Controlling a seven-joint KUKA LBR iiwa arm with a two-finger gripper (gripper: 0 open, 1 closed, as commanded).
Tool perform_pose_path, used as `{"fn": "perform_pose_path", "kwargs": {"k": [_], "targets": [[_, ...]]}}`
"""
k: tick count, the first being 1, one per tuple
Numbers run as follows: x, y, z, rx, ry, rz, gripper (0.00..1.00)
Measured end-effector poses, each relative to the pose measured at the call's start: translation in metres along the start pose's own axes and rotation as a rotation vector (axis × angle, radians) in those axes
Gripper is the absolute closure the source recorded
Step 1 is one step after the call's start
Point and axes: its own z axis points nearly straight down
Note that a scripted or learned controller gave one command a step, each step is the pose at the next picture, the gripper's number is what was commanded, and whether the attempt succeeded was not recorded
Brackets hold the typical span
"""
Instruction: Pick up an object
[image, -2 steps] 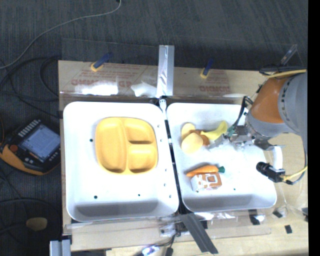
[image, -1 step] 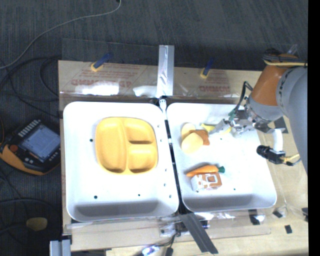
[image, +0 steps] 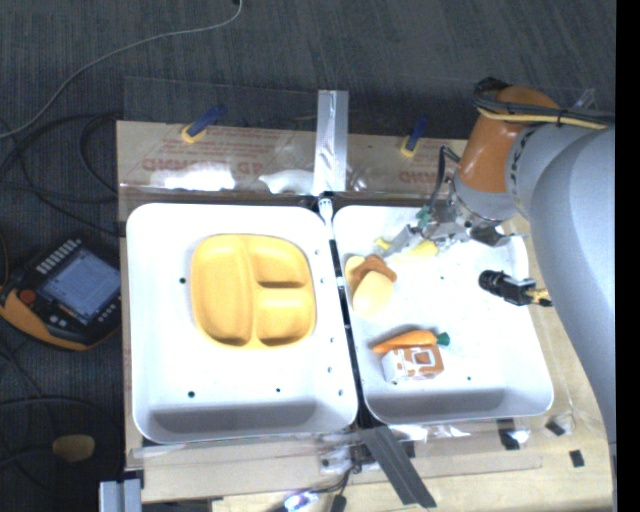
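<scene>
White bins, two, sit side by side on the desk (image: 150, 150). One yellow divided tray (image: 250, 290) lies in the left bin (image: 150, 400). The right bin (image: 500, 390) holds three things: one yellow-and-tan piece (image: 370, 282) at its left, and nearer, one orange carrot (image: 408, 340) touching one white-and-orange box (image: 415, 365). The jaws hang over its far side; I cannot tell whether they are spread or pressed together.

A robotics lab: teach pendant (image: 68, 292) and loose cables (image: 95, 60) on carpet (image: 400, 40) beside a bench (image: 575, 400).
</scene>
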Motion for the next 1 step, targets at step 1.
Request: {"fn": "perform_pose_path", "kwargs": {"k": [1], "targets": [[-0.0004,-0.0002,-0.0088,0.002,-0.004,-0.001,1.0]]}}
